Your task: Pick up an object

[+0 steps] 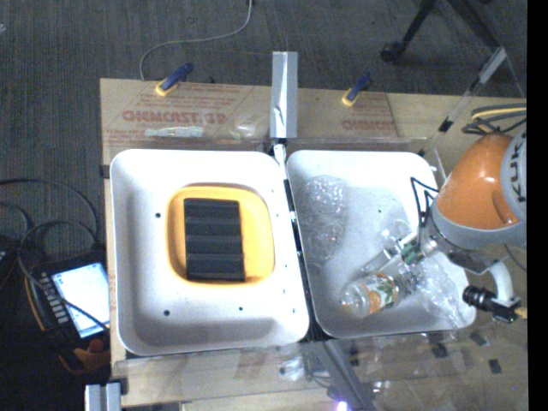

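Reaching in over the right-hand bin [342, 165], the arm [479, 199] — grey, with an orange band above the wrist — hangs its end effector [409, 255] low above the bin's near right part. Clutter and glare blur that spot, so I cannot tell how the end effector is set or whether it grips anything. It sits right at the upper end of a clear plastic bottle [377, 291], close enough that the two look to be touching, though contact cannot be confirmed.

That bottle lies on its side on the bin floor, stretching down and to the left from the end effector, its cap end pointing away toward the bin's lower left. A label with orange and green patches wraps its middle; the print on it is too small to read. Crumpled clear plastic [441, 289] lies just below and to the right of the end effector, and another piece of clear wrap [324, 199] lies up and to the left of it, well apart.

Far to the left of the end effector, in the other bin [137, 315], a yellow tray [175, 229] holds a black ridged block [212, 240].

Beyond both bins, up and left of the end effector, a sheet on the table [411, 114] bears red lettering that seems to read "CHEMCAST" — the characters after it are unclear. Two blue-and-yellow clamps [174, 78] grip the table's far edge. White letters "KU" show on the arm's grey shell at the right.
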Available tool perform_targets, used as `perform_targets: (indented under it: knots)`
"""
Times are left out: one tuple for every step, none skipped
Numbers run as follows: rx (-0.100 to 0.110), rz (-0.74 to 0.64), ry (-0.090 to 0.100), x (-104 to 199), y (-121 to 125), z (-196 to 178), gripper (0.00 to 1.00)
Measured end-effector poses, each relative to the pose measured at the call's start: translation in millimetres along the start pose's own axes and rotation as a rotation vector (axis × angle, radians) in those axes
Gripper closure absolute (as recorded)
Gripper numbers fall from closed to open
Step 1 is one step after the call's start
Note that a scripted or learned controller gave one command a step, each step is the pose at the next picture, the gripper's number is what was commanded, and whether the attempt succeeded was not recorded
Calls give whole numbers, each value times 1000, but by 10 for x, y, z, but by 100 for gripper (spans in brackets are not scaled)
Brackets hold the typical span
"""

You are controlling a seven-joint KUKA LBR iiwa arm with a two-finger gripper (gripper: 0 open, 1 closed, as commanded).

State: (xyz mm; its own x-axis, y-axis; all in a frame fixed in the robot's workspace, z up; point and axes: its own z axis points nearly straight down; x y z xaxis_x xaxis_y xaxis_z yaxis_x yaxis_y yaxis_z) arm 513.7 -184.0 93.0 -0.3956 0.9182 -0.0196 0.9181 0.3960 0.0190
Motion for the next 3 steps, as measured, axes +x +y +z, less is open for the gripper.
perform_targets:
  knots:
    - [-2, -1, 2, 7, 16, -88, 100]
    - [18, -54, 22, 350, -93, -380, 100]
    - [19, 37, 18, 483, 133, -949, 100]
